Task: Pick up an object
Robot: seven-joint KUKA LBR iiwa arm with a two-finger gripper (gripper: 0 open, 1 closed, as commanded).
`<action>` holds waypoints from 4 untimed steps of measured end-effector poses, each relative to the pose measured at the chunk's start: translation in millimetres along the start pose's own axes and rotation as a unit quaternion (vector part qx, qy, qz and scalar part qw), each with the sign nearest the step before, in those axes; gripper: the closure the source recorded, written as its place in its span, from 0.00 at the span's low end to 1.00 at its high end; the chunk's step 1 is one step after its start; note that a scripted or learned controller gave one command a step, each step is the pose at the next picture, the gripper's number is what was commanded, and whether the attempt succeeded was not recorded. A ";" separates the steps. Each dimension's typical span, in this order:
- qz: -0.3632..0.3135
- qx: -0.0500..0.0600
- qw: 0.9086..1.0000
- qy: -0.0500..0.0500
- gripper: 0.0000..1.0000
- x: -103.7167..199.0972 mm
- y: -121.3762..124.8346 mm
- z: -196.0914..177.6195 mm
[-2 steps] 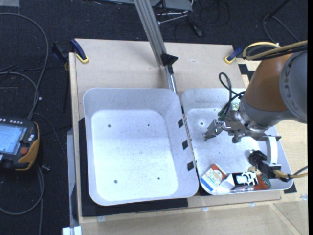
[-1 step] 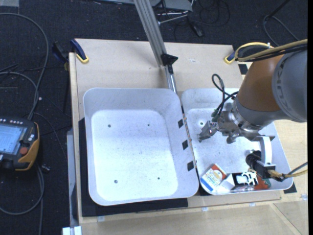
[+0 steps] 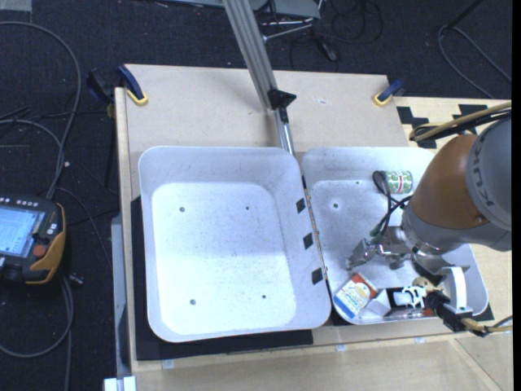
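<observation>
two bins, arm down in the right bin

two white bins sit side by side on the surface (image 3: 212, 112). the left bin (image 3: 146, 218) touches the right bin (image 3: 342, 169) along the right bin's left wall.

the arm (image 3: 456, 194) comes in over the right bin's right rim, with its orange band above the bin's far right part. the end effector (image 3: 370, 252) sits low over the middle of the right bin, angled toward the left wall. can't tell whether it's open or closed from this angle.

pick candidates, all inside the right bin:
- small carton (image 3: 354, 296), white with blue and red print, at the bin's near edge left of centre. it's just below the end effector in view, and contact is unclear.
- green-and-white can (image 3: 399, 182), lying on its side near the bin's far wall, apart from the end effector.
- small black-and-white item (image 3: 404, 298) at the bin's near edge, just right of the carton. can't tell what it is.

a silver pole (image 3: 252, 47) slants in over the surface and ends at the right bin's far left corner.
</observation>
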State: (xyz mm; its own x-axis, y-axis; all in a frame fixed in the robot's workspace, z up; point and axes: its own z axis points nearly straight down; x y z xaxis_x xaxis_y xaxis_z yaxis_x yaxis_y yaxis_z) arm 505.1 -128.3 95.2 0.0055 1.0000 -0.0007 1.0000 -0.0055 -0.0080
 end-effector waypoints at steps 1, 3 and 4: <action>-0.003 -0.007 1.000 -0.001 0.00 28.1 -7.6 4.6; -0.003 -0.007 1.000 0.000 1.00 32.6 -7.3 -5.8; -0.003 -0.007 1.000 0.000 1.00 32.5 -7.4 -15.4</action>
State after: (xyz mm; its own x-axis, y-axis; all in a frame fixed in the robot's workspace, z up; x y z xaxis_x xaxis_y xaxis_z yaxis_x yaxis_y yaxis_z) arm 498.1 -95.7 110.7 0.0005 1.0000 -0.0016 1.0000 -0.0005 0.0065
